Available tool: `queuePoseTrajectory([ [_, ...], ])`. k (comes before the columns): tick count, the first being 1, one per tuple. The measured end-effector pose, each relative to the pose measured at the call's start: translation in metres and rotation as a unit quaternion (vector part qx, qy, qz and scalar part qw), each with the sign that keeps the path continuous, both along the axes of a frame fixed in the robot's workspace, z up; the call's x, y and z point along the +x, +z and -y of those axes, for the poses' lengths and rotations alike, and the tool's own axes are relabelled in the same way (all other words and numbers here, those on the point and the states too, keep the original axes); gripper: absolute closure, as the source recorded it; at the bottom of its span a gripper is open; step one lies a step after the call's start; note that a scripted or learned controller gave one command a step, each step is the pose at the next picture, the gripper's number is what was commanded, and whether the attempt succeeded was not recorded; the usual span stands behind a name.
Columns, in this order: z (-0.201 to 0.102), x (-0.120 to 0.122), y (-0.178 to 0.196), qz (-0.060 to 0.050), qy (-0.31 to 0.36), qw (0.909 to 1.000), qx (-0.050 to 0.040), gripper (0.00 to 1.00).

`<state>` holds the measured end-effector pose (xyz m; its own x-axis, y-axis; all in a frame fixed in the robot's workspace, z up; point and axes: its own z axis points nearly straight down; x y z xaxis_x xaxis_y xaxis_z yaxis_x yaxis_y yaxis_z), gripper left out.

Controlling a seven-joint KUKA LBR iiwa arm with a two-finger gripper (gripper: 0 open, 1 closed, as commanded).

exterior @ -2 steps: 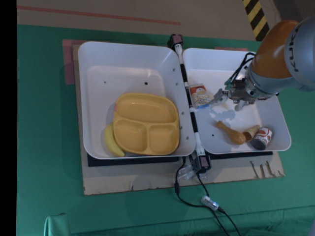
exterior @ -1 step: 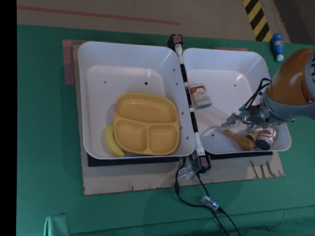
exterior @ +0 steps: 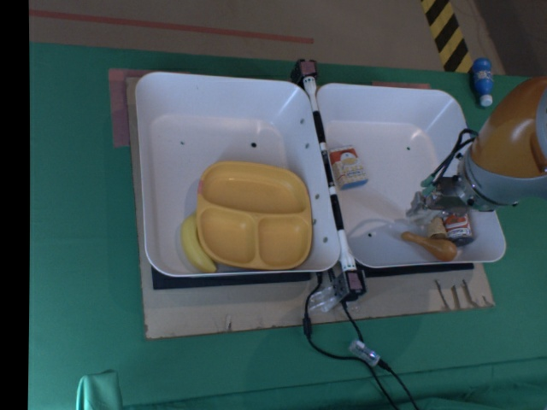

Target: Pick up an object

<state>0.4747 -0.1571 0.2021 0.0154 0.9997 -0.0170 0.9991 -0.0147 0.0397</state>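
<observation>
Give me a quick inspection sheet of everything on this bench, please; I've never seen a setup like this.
Surface: green bench cover with cardboard under two white bins.
Job's things: left bin holds a yellow divided tray and a banana against it; right bin holds a small carton, a small can and a brown wooden piece.
Clutter: blue-and-white bottle outside the bins.
Grippers: gripper low over the right bin's near right corner, beside the can; fingers unclear.
Cables: black cable trailing off the front.
Surroundings: floor with yellow-black hazard stripe.
</observation>
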Motion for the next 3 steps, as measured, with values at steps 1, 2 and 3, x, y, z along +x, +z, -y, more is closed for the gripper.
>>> queuePoseTrajectory([
  [1, 0.033, 0.030, 0.140, -0.013, 0.004, 0.9999, 0.0043, 1.00],
  [2, 0.007, 0.035, 0.154, -0.012, 0.004, 0.9999, 0.0043, 1.00],
  [3, 0.020, 0.083, 0.148, -0.012, 0.004, 0.9999, 0.0033, 1.00],
])
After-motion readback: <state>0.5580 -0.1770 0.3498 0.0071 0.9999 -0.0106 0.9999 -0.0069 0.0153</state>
